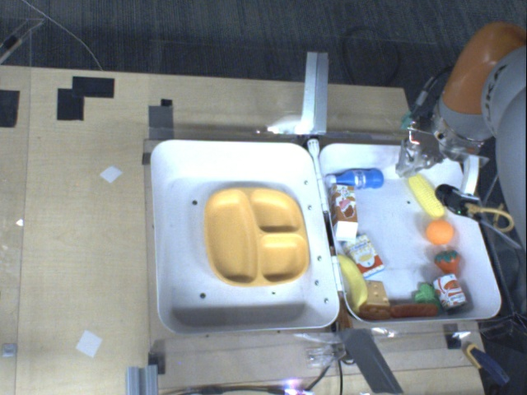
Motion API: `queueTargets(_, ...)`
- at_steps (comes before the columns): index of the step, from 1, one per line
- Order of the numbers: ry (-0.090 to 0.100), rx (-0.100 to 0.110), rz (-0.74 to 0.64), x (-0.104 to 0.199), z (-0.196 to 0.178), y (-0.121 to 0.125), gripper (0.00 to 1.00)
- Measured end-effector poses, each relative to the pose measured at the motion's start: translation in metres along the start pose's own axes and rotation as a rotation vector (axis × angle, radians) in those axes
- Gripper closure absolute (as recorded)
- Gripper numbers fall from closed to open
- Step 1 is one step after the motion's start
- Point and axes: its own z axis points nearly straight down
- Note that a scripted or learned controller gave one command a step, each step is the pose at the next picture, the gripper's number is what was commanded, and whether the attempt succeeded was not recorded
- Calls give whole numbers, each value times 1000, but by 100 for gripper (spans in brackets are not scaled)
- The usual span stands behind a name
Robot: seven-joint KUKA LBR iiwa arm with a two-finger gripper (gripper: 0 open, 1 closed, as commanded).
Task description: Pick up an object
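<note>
We see the gripper [409, 164] hanging over the far end of the right bin [486, 299], just above the corn cob [426, 194], likely lining up a grab, though we cannot tell how its claw is set.

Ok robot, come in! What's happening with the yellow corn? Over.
Gripper at right bin's far edge, just above corn. Nothing seen held. Blue bottle lies close left of it.
</note>
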Motion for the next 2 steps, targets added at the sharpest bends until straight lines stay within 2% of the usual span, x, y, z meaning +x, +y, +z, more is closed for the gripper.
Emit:
queueTargets(1, 2, -4, -4, 3, -2, 1, 0)
queueTargets(2, 1, -4, -222, -53, -21, -51, 0)
